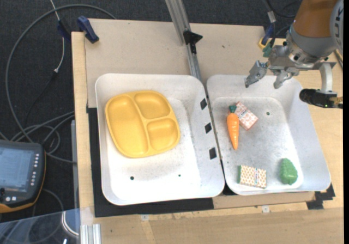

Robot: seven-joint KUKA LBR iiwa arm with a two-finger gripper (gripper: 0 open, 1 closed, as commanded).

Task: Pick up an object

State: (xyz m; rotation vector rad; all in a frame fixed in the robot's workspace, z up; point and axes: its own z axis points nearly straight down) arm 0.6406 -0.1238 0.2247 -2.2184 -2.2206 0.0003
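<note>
My gripper (268, 78) hangs over the far rim of the right bin (305, 128), its two fingers spread apart with nothing between them. Inside that bin lie an orange carrot (233, 129), a small checkered box (246, 116) touching the carrot's top, a patterned flat packet (252, 176) near the front, and a green lumpy object (288, 171) at the front right. All of them lie nearer the front than the gripper.
The left bin (136, 183) holds a yellow divided plate (143, 123). A slanted metal pole (177, 3) rises behind the bins. Cables and a pendant (19, 172) sit off the bench to the left.
</note>
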